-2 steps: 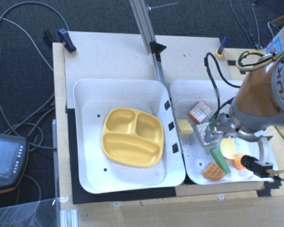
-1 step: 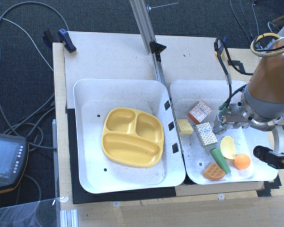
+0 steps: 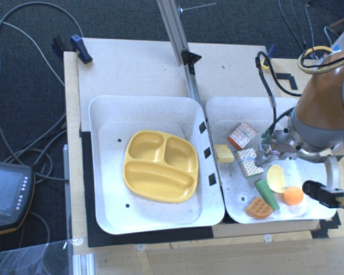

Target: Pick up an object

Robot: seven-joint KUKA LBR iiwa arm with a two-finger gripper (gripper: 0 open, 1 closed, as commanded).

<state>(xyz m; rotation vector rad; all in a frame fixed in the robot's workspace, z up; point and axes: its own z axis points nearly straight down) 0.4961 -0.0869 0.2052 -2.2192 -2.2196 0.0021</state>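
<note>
Right bin [image 3: 236, 211]: gripper [image 3: 273, 153] positioned low over contents, finger state n/a – cannot be made out. Blue-patterned box [image 3: 249, 162] seen just beside gripper; red box [image 3: 242, 134], yellow block [image 3: 223, 153], pale yellow piece [image 3: 276, 178], green item [image 3: 267, 193], orange ball [image 3: 293, 196], waffle [image 3: 259, 208] nearby. Left bin [image 3: 103, 153]: yellow divided tray [image 3: 160, 166] held.

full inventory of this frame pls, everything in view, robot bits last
Bins: 2, white, side by side on the bench.
Divided plate: 1, yellow, left bin.
Red-white box: 1, right bin, far side.
Yellow block: 1, right bin, left edge.
Blue-patterned box: 1, right bin, middle.
Pale yellow piece: 1, right bin.
Green piece: 1, right bin.
Orange ball: 1, right bin, near edge.
Waffle: 1, orange-brown, right bin, near edge.
Clamp: 1, blue, bench's far left corner.
Arm: 1, grey and orange, over the right bin.
Gripper: 1, above the right bin's middle.
</note>
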